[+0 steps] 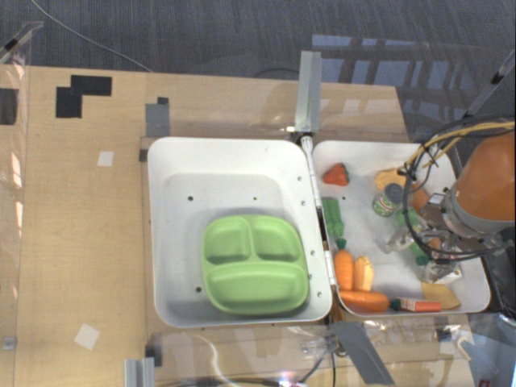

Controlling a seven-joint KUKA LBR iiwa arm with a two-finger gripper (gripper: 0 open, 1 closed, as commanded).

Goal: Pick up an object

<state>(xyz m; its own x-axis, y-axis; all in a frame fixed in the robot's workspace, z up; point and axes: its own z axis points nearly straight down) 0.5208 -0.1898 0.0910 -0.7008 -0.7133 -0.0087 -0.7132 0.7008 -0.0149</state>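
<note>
— On the pale wooden bench point(81, 240), what sits where?

— Two shallow white bins lie side by side near its right edge, with dark grey carpet point(201, 22) beyond the far edge. The left bin point(185, 172) holds a green divided plate point(255, 264) toward its near side.

— And the right bin point(355, 156)?

— Toy food. A strawberry point(336, 174) lies near its far left corner and a green pod point(332, 222) along its left wall. Two carrots are there, one upright-looking point(343, 269), one along the near edge point(364, 301), with a small tin point(388, 202) toward the middle.

— The arm?

— Its gripper point(427, 244) hangs over the bin's right side; whether it grips anything cannot be told.
</note>
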